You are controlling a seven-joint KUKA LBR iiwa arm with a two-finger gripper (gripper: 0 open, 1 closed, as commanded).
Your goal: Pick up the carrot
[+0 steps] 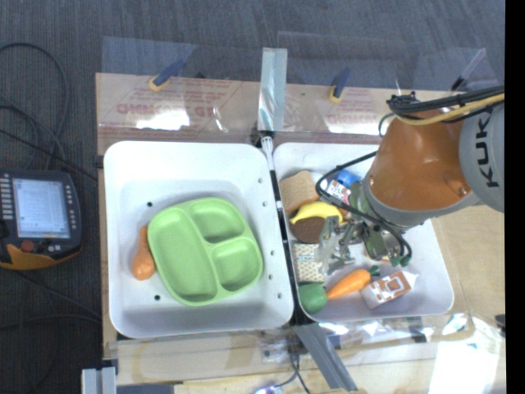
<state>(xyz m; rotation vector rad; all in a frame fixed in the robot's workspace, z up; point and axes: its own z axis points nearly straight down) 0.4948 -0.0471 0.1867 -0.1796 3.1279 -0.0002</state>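
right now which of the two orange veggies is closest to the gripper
The carrot in the right bin, just below the gripper. The other orange piece lies in the left bin beside the green divided plate.

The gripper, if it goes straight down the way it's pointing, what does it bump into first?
Probably the carrot. The gripper hangs over the right bin, pointing down, and the carrot lies just below its tip in the picture. Height is hard to judge from above, so it could meet the bin floor beside the carrot instead.
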